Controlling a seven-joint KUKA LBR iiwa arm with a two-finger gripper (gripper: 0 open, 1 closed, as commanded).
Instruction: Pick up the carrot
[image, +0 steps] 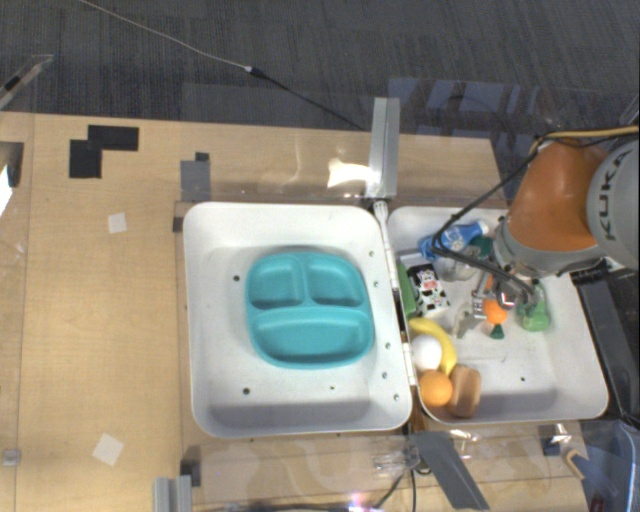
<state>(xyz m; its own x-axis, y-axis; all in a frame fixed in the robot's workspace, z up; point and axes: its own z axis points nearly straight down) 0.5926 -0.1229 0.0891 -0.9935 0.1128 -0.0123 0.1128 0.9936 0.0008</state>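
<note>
Here, line by line:
Arm (560, 200): reaches in from the right, over the right bin (570, 390).
Gripper (490, 305): low in the right bin, its two fingers closed on the carrot (495, 314).
Carrot: orange with a green top, between the fingers, mid-bin.
Left bin (210, 400): holds a teal tray (308, 307).
Right bin, near edge: banana (440, 338), white egg (428, 352), orange (435, 388), brown piece (466, 390).
Right bin, far side: blue item (450, 240), small carton (428, 288).

Light wooden bench (90, 330), dark grey carpet floor (300, 45) behind the bench, black marks (100, 148) on the bench's far left, thin cable (180, 45) across the carpet
</note>
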